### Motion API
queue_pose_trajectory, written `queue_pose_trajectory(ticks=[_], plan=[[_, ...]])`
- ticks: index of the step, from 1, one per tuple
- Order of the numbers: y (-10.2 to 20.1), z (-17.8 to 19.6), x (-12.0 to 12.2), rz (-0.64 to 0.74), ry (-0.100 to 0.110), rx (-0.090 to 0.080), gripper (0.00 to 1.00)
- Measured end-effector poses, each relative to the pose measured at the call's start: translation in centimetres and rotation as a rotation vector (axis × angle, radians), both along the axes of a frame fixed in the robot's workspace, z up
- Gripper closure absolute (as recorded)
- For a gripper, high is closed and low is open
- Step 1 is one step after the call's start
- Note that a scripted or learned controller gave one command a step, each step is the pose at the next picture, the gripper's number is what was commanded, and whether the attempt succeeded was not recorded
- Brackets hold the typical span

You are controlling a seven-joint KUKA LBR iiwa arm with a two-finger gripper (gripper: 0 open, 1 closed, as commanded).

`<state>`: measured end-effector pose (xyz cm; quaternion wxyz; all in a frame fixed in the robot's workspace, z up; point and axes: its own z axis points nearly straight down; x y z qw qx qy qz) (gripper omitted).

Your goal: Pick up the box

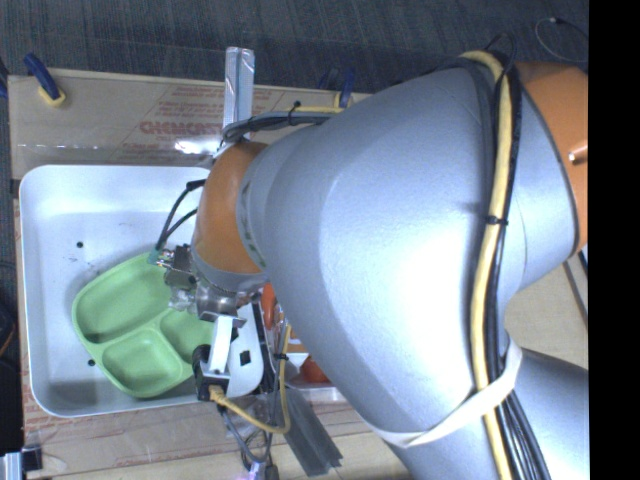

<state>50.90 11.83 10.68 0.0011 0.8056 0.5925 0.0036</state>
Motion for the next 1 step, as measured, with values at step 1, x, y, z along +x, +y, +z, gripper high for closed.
queue_pose_trajectory(ticks=[1], plan=[[0.84, 0.18, 1.85, -0.261, 0.02, -0.001, 1.0]])
